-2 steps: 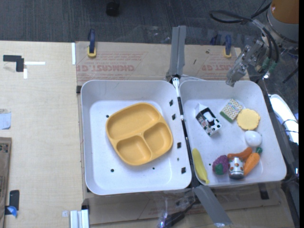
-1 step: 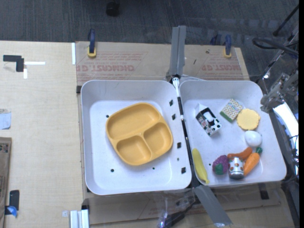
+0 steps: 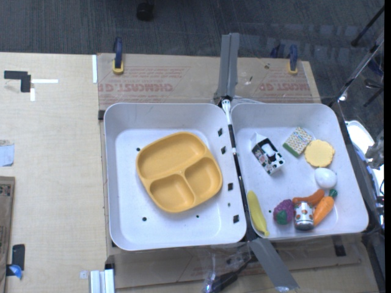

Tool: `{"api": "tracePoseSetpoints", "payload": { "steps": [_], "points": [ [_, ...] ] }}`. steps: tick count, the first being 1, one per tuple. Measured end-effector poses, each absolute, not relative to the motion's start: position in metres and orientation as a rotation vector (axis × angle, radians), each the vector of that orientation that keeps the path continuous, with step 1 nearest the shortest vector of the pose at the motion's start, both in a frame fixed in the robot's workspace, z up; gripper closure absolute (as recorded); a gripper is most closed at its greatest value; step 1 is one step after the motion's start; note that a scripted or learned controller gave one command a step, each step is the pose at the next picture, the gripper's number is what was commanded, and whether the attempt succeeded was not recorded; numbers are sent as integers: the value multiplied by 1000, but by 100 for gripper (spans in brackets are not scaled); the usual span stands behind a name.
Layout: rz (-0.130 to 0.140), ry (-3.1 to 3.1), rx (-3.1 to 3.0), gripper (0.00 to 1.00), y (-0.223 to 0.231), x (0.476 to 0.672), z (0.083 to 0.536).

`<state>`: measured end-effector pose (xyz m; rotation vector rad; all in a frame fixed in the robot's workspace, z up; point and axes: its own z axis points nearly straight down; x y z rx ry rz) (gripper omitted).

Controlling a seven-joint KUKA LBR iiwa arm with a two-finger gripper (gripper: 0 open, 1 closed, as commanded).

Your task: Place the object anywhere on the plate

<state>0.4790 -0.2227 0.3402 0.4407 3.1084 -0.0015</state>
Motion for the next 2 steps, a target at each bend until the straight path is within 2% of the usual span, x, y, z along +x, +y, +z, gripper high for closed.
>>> {"api": "tracePoseSetpoints", "payload": {
  "steps": [1,2],
  "points": [
    [-3,3113,383,100,-222,479,374],
    [-2,3136,47,100,-222,479,388]
  ]
}}
